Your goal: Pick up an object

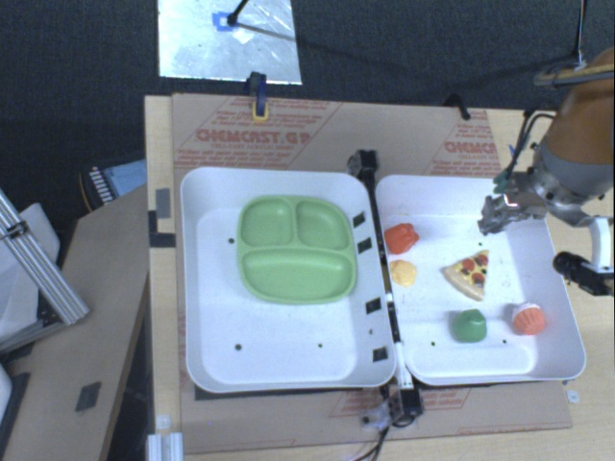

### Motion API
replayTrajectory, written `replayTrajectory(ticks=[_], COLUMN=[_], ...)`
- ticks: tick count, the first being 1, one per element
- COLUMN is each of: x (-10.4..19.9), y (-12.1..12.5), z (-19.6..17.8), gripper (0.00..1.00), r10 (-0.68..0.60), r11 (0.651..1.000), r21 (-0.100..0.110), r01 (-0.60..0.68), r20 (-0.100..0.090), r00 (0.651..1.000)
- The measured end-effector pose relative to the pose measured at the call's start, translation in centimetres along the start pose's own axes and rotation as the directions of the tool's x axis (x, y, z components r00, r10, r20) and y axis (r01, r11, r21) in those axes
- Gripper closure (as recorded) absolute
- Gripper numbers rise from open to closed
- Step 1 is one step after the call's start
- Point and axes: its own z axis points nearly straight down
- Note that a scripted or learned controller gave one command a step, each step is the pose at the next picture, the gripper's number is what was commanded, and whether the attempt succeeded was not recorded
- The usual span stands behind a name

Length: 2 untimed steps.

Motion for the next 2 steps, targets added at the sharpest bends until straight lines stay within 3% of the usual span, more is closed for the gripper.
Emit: replayTrajectory(ticks=[2], x=[10.7], y=[-0.8], z=[-1.2], gripper=[1.00], r10=[-0.002], r11=[1.000], r21=[-0.002], r01=[0.002], r20=[-0.001], r00=[1.000])
